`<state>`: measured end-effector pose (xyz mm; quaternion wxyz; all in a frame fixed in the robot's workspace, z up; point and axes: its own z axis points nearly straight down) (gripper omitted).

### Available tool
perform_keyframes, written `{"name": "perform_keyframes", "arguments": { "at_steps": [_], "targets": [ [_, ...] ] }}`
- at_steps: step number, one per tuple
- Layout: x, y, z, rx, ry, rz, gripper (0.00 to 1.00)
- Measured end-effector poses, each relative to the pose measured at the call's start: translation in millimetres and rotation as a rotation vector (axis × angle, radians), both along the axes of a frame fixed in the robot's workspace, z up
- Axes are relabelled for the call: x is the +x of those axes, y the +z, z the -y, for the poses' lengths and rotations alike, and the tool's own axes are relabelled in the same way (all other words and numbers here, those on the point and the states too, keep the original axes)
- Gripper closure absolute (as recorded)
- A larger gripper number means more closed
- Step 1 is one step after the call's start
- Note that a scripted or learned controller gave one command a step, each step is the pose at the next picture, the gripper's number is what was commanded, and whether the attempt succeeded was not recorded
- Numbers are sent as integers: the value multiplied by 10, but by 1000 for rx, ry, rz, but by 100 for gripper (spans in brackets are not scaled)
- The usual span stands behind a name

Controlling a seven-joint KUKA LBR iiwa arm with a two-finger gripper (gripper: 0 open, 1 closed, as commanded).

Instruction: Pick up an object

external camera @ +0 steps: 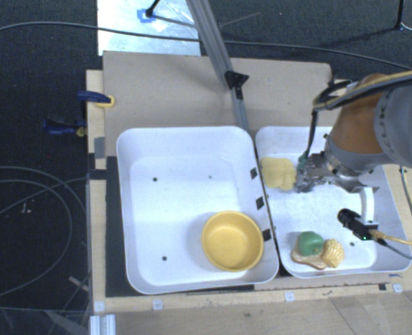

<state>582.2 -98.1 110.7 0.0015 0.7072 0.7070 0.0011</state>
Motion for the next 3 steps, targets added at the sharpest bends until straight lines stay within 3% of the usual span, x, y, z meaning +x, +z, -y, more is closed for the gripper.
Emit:
{"name": "perform_keyframes", "arguments": {
  "at_steps": [3],
  "targets": [
    [140, 1533, 78, -1, 5, 4, 100]
  ]
}}
